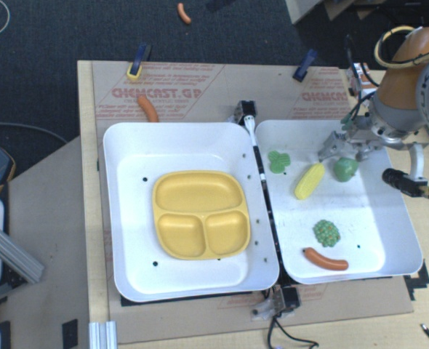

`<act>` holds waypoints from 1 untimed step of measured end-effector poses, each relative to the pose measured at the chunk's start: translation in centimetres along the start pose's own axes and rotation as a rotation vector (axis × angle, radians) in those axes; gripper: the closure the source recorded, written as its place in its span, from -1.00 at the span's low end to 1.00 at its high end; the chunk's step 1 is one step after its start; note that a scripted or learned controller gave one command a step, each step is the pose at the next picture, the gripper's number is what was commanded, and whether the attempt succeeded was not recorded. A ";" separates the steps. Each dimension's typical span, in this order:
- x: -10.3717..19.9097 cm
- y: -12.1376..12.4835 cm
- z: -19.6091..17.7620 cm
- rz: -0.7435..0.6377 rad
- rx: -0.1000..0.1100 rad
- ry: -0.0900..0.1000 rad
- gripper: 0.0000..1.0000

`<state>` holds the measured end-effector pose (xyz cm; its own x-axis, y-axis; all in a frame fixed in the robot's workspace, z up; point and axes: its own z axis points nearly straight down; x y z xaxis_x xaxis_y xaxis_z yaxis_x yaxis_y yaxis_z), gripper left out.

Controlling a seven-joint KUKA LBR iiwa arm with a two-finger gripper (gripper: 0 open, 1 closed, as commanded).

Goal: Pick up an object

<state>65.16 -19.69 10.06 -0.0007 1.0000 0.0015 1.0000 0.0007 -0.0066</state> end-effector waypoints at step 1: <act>0.1 0.0 1.7 -0.001 -0.002 0.000 -1.00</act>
